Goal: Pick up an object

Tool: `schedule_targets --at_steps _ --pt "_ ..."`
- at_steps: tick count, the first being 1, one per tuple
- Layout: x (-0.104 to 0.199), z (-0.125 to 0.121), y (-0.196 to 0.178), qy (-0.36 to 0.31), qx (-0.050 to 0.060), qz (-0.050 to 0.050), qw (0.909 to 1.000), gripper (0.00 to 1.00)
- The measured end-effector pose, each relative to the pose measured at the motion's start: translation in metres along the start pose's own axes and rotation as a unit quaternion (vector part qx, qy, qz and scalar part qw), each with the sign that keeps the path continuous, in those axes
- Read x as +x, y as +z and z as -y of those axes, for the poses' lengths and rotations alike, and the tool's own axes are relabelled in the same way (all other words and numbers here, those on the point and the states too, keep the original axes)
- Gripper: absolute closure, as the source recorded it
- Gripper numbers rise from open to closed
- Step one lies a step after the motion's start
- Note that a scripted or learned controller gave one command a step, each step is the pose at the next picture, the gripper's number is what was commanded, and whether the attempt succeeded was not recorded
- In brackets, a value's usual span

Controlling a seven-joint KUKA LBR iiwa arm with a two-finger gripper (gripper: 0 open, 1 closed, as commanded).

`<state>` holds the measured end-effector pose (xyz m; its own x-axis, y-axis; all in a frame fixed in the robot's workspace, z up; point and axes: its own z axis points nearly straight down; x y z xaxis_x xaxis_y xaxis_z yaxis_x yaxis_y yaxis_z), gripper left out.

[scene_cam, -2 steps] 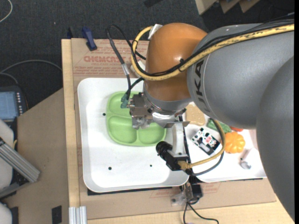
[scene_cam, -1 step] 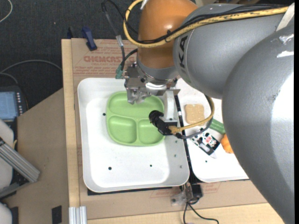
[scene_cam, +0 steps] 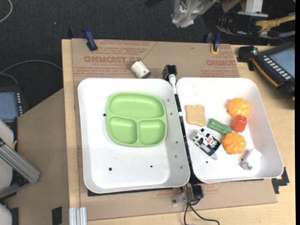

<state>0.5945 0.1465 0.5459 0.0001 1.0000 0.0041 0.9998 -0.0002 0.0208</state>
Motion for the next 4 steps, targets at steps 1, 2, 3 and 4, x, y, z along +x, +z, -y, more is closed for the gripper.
schedule_targets --at_steps 1,2,3,4 --pt "-0.050 0.052 0.142 0.003 0.018 0.004 0.9998 1.00" --pt "0.032 0.099 0.197 -0.005 0.016 0.002 0.9999 1.00" --pt "0.027 0.095 0.182 -0.001 0.010 0.002 0.9999 1.00" --pt "0.064 0.121 0.184 -0.003 0.012 0.002 0.9999 1.00"
